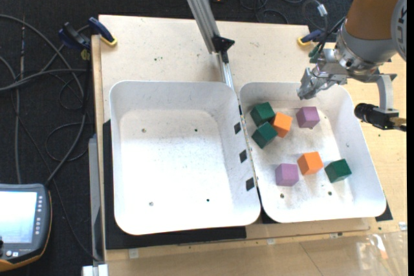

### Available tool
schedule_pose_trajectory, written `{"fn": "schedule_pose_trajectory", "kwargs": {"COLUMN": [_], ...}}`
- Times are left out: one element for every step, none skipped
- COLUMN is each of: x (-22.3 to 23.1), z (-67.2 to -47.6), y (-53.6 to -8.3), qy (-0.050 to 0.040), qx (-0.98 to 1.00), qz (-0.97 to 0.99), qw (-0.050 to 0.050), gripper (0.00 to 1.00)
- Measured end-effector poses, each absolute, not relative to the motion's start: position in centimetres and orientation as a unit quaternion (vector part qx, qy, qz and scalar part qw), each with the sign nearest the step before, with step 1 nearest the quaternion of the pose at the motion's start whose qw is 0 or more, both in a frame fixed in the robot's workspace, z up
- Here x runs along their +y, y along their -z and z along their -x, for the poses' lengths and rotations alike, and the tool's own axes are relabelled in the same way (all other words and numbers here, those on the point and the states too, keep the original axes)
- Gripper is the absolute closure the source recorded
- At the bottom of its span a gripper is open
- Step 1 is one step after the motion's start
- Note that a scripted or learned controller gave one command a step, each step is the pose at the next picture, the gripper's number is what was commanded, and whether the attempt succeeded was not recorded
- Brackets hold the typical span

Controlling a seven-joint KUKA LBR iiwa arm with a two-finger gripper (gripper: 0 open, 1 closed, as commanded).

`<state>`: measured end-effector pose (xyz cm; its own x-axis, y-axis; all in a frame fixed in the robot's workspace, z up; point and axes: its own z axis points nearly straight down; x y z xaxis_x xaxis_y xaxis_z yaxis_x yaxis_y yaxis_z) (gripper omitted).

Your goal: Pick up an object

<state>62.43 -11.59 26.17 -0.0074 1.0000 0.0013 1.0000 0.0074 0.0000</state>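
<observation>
The right bin (362, 139) holds several small cubes. Two green cubes (262, 113) (264, 134) and an orange cube (283, 123) cluster at its upper left. A purple cube (308, 116) lies just right of them. Lower down sit a purple cube (286, 173), an orange cube (310, 162) and a green cube (337, 170). My gripper (310, 88) hangs over the bin's far edge, just above the upper purple cube and apart from it. I see nothing between its fingers.
The left bin (129, 139) stands beside the right one. A slanted metal pole (197, 0) crosses the back of the bench. Clamps (100, 32) (310, 37) sit at the bench's far corners. A teach pendant (22, 223) lies on the floor at lower left.
</observation>
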Motion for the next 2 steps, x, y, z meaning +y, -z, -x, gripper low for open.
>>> {"fn": "schedule_pose_trajectory", "kwargs": {"x": [-5.2,-0.6], "z": [-62.0,-61.9], "y": [-26.0,-24.6], "qy": [0.0003,-0.0001], "qx": [-0.71,-0.71], "qz": [0.704,0.704], "qw": [0.001,0.001], "gripper": [1.0,1.0]}}
